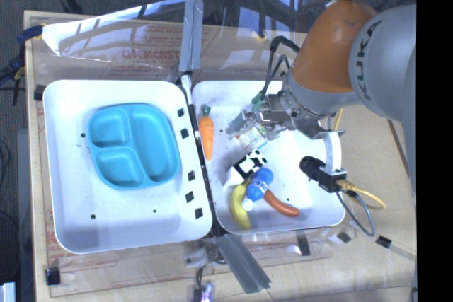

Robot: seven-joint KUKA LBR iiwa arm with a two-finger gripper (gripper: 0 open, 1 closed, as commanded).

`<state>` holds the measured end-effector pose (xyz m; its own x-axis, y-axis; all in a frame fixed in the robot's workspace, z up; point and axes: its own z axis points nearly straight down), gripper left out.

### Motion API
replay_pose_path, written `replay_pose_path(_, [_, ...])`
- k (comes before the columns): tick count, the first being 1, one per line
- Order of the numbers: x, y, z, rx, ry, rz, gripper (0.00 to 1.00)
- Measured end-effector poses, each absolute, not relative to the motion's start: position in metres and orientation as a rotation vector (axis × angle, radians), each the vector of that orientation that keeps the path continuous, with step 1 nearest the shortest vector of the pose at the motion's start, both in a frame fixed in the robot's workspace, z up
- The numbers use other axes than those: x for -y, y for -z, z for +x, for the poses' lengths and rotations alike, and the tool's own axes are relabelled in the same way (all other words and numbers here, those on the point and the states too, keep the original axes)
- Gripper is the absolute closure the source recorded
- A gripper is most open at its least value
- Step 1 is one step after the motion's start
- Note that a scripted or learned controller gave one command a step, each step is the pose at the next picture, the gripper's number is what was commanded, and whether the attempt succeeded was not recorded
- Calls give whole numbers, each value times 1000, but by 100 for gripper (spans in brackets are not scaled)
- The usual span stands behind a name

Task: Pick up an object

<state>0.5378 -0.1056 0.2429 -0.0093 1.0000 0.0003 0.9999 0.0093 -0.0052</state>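
Observation:
In the right bin (pixel 233 95) lie a toy carrot (pixel 206 135) by the left wall, a yellow banana (pixel 239 206), a blue bottle (pixel 258 184), a red-orange sausage (pixel 281 205) and a black-and-white block (pixel 248 164). My gripper (pixel 253 125) hangs over the middle of this bin, just above the black-and-white block and to the right of the carrot. Its metal parts blur together, and I see no object between them.
The left bin (pixel 64 208) holds a blue divided plate (pixel 133 145). A black divider with clips (pixel 192 166) runs between the bins. The grey arm with its orange band (pixel 333 46) covers the right bin's upper right corner. Cables (pixel 361 201) trail at the right.

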Motion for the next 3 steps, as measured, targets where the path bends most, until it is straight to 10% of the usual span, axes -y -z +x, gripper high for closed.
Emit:
replay_pose_path(1, [146,-119,532,2308,9,-2145,0])
replay_pose_path(2, [164,-107,550,2353,22,-2118,0])
replay_pose_path(3, [167,-123,554,2371,29,-2126,100])
